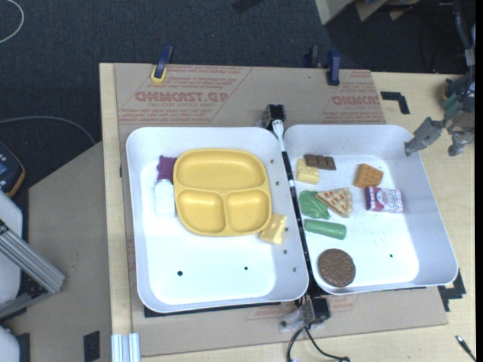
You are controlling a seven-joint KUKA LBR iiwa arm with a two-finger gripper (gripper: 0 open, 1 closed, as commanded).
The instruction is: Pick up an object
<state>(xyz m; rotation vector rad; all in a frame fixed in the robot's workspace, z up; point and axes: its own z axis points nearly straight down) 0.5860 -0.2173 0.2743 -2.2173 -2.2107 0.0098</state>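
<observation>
The right bin (423, 240) holds several toy foods: a chocolate bar (318, 161), a pale yellow block (307, 174), an orange cracker (368, 176), a pizza slice (336, 200), a green pepper (312, 204), a green cucumber (324, 229), a pink-and-white packet (384, 199) and a round brown patty (336, 267). My gripper (439, 142) hovers over the bin's upper right rim, open, with nothing between its fingers. It is well to the right of the cracker and the packet.
The left bin (211, 277) carries a yellow divided plate (223, 191), a purple item (165, 167), a white bottle (164, 197) and a small yellow piece (274, 229). Clamps (332, 66) stand at the board's far edge.
</observation>
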